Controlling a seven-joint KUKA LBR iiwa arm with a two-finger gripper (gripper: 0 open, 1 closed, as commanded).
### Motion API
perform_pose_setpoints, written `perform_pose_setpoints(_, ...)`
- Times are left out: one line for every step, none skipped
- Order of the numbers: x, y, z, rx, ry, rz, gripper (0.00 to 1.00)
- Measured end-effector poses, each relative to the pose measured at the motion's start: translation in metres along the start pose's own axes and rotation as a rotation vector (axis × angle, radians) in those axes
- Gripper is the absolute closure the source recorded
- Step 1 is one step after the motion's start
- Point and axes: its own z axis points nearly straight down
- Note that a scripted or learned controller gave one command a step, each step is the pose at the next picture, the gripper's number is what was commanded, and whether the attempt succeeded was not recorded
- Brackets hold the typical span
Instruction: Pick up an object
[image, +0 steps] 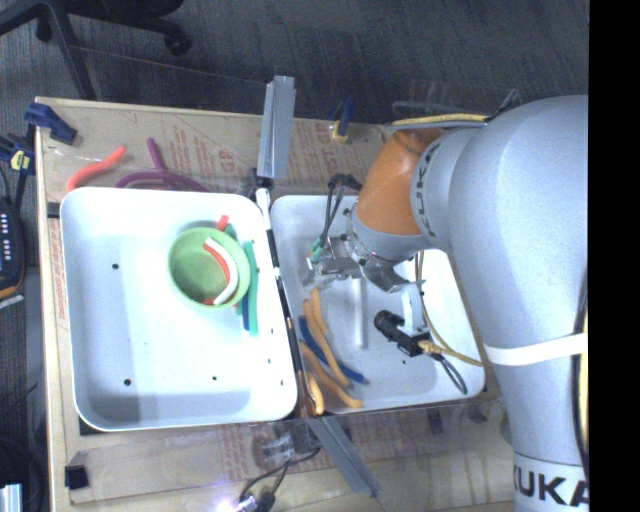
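Nearest the camera, at the lower right, white letters reading "KUKA" (548, 487) stood on the grey arm (525, 250). Just left of it, the right bin (455, 385) held orange and blue pieces (325, 360) heaped along its left wall, the likeliest things to pick up. Above them the gripper (325, 262) hung low over that bin, under the orange band (392, 190); how it stood, and whether it had hold of anything, could not be told. Further left, the left bin (130, 340) held a green bowl (205, 268) with a white and red ring across it. Beyond both bins lay loose orange and purple pieces (130, 170) on the bench.
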Motion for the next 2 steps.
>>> perform_pose_setpoints(-0.025, -0.017, 0.010, -0.001, 0.011, 0.402, 1.00)
perform_pose_setpoints(-0.036, 0.001, -0.070, -0.003, 0.005, -0.019, 1.00)
